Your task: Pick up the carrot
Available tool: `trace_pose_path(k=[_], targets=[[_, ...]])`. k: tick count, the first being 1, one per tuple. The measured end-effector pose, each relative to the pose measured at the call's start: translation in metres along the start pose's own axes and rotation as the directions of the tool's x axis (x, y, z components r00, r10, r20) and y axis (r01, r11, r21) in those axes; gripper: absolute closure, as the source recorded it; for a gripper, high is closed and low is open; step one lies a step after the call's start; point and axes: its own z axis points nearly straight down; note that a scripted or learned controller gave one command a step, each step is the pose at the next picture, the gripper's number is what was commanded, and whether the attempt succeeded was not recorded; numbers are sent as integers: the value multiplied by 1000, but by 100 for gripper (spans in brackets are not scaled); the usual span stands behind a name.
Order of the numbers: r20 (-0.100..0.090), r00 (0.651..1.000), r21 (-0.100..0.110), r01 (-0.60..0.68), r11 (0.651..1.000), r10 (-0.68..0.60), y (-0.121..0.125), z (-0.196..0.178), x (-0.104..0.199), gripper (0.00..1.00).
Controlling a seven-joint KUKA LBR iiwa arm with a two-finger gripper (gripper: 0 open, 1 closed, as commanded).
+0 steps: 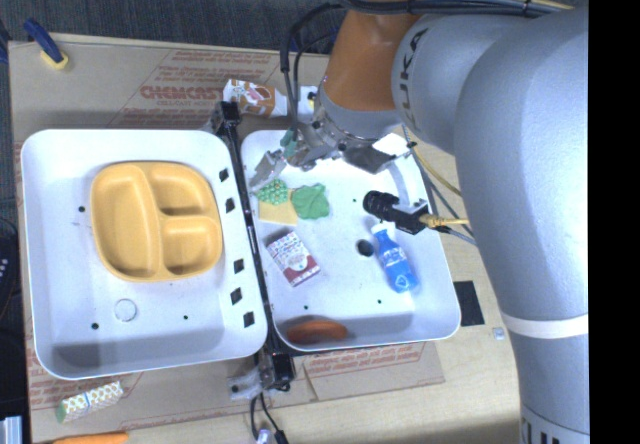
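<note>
Orange carrot (317,330), yellow tray (157,220), blue bottle (395,263), green leaf (311,201), white bins (60,332).

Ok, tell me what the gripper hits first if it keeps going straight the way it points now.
The gripper points down-left in the right bin. Straight on, it would probably meet the green-and-yellow pieces just below it, though depth is unclear. The carrot lies off that line, by the near wall.
</note>
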Motion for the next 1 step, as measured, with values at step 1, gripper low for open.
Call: trace_pose_path(k=[1], targets=[[-1,995,2,102,995,-102,-9,0,31,0]])
